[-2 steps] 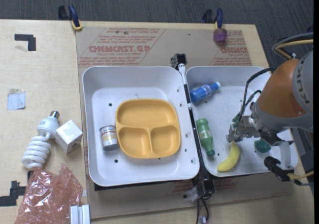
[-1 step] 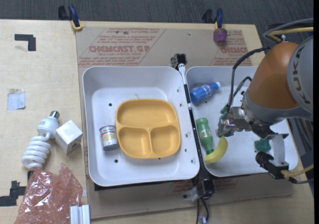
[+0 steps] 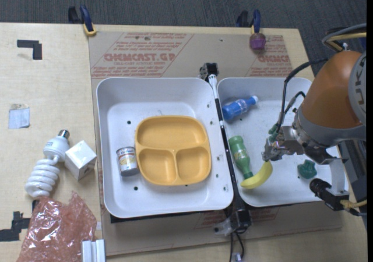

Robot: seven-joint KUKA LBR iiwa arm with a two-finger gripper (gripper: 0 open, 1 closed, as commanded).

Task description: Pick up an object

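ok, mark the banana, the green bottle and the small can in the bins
banana (image 3: 258,177), camera view, middle of its curved body
green bottle (image 3: 239,151), camera view, middle of the body
small can (image 3: 126,160), camera view, label on its side

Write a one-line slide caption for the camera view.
Robot gripper hovers over the right bin, just above a banana beside a green bottle.

- A broad orange band (image 3: 337,93) is wrapping the arm's rounded body, shining under the light.
- Grey casing (image 3: 326,131) is showing below the band.
- Thin black cables (image 3: 287,95) are looping beside the wrist.
- Dark lettering (image 3: 362,83) is showing on a pale grey panel; it is cut off and unreadable.
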